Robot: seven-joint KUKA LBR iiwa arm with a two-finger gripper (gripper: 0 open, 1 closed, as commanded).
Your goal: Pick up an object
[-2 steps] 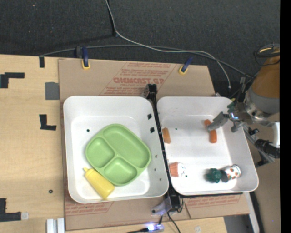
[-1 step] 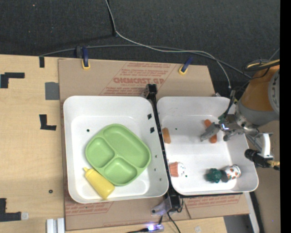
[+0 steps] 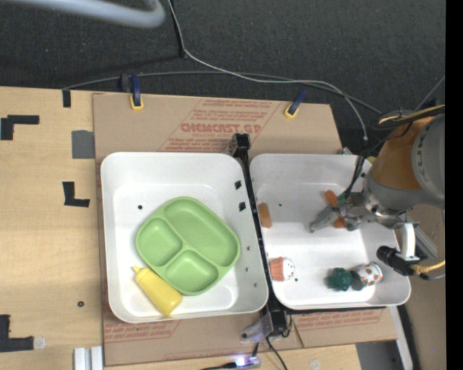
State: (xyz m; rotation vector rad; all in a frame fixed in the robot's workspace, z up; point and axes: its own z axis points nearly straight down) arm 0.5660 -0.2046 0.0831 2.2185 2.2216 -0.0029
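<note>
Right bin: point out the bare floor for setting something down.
In the right white bin, bare floor lies along the far wall and in the middle, between the small orange piece and the gripper. The near edge is crowded: teal lump, white-red toy.

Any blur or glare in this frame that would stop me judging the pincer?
Camera view: even lighting; mild glare on the white bin walls; soft shadows under the green tray. The pincer is soft and small, the orange bits beside it smeared, so its grip is unclear. A pale object along the top edge is blurred.
</note>
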